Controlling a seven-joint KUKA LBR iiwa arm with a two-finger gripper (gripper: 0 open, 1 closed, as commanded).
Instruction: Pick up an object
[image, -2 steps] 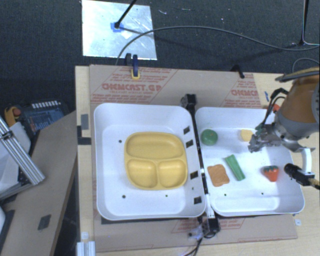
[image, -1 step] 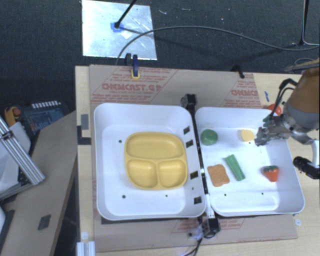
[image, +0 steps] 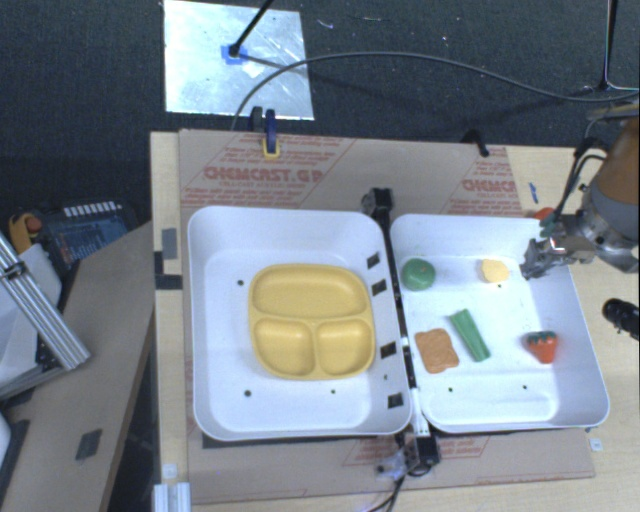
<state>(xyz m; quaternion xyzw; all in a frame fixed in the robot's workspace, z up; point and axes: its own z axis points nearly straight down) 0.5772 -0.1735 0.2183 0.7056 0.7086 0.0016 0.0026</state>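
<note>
Right bin (image: 500, 405): yellow piece (image: 494, 270) just left of claw (image: 537, 260).

Two shallow white plastic bins (image: 215, 300) side by side — one yellow three-compartment plate (image: 308, 320) at 9 o'clock, five small toy foods (image: 467, 334) at 3 o'clock.

Five small toy food pieces loose in the right shallow white bin (image: 575, 300), none lifted.
Round green ball-like piece (image: 418, 273) near the bin's left wall, upper part; small pale yellow chunk (image: 494, 270) to its right, just left of the tool (image: 535, 260), not between its fingers. Flat orange-brown cracker-like square (image: 436, 350) lies lower left, just beside a long green stick-shaped piece (image: 468, 334) lying at a slant. Small red strawberry-like piece with green top (image: 541, 346) sits near the right wall, well apart from the others.
</note>
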